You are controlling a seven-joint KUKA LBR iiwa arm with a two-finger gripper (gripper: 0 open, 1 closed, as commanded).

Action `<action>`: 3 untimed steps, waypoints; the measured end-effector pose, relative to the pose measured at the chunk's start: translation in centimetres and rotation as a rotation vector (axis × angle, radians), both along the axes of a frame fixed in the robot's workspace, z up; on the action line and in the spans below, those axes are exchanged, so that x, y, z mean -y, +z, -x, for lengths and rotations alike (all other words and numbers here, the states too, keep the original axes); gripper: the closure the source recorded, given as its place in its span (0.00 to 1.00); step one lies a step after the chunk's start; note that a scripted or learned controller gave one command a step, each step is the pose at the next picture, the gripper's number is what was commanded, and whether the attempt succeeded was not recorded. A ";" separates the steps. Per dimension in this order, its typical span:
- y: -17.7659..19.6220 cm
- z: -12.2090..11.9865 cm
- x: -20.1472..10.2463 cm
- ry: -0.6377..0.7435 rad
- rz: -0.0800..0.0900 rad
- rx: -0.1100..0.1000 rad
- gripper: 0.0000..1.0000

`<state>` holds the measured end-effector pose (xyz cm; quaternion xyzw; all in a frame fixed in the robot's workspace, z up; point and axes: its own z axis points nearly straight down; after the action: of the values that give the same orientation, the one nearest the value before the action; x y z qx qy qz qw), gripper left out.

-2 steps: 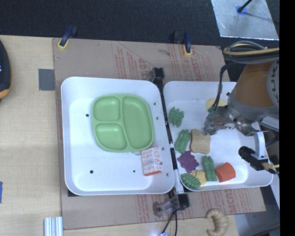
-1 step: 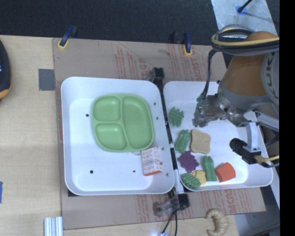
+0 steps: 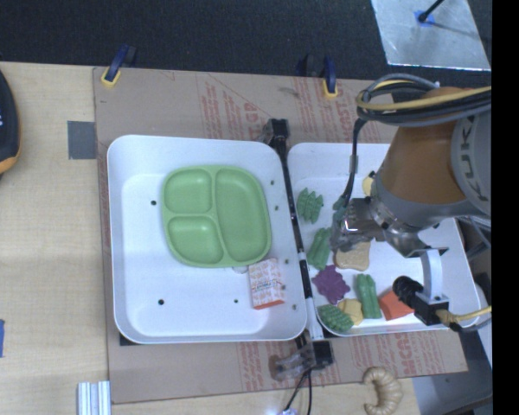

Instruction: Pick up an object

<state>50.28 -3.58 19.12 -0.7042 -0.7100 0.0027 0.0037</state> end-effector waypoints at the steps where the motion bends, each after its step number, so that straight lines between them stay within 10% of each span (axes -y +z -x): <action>1: 0.0 0.8 0.7 -0.004 0.001 0.001 1.00; 3: 2.1 0.8 0.8 0.000 0.001 -0.001 1.00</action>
<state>49.52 -4.36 21.18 -0.7044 -0.7098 0.0036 0.0038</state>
